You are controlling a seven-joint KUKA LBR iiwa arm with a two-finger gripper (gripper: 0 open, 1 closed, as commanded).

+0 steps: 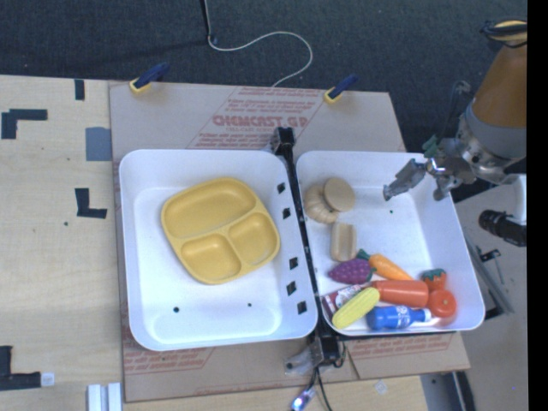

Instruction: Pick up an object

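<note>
Jaws point(419, 178) open, empty, over right bin point(411, 229) bare far-right corner.

left bin point(137, 229): divided plate point(220, 229) | right bin point(419, 221): toy food point(390, 294) (crowded at front) | gripper point(422, 181) above rear

A single camera sits above the bench and looks down at a slant; the far side of the bench lies at the top of the frame, where dark carpet point(103, 24) shows, and the near side at the bottom; the left bin point(137, 255) and the right bin point(402, 169) fill the centre, both whole within the frame, seen from a moderate height; the arm point(505, 92) enters at the upper right edge; a cardboard sheet point(248, 118) under the bins spans the middle.
</note>
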